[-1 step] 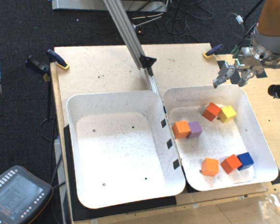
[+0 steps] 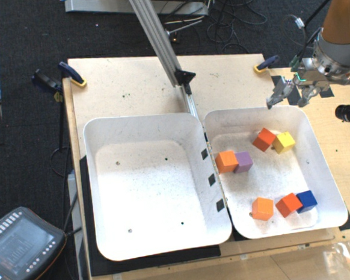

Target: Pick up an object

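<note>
Stage: pick not begun, judged from layout | two-finger gripper (image 2: 286,92) above far rim of right shallow white bin (image 2: 322,173), fingers spread, nothing between them | small coloured cubes lie in right bin: orange cube (image 2: 263,139) touching yellow cube (image 2: 284,141) nearest | Remaining: descend, close, lift.

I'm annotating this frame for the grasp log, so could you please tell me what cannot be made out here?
- Gripper, camera view: its fingers are small and blurred, so their state is unclear.
- Arm: cut off by the right and top edges beyond the orange band.
- Blue cube: the red cube covers its left side.
- Handheld pendant: cut by the left edge, screen unreadable.
</note>
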Controlling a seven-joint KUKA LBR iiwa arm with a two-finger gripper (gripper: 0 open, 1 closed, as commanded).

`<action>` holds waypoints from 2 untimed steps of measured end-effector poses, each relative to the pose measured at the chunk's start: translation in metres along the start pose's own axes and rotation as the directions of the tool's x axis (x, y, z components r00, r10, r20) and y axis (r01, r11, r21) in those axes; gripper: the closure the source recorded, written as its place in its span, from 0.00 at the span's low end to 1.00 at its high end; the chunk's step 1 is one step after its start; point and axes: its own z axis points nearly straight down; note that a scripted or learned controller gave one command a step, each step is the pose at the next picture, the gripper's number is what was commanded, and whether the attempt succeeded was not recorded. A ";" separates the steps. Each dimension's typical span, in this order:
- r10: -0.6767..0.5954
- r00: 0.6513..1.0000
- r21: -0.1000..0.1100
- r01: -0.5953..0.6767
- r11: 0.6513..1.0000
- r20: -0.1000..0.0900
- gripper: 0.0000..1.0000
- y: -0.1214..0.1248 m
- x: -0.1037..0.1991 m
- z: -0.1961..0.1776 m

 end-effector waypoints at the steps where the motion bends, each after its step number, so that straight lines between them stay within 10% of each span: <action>1: 0.004 1.000 0.005 -0.004 1.000 -0.001 0.00 -0.009 -0.004 0.052; 2: 0.003 1.000 0.004 -0.003 1.000 -0.001 0.00 -0.004 -0.008 0.098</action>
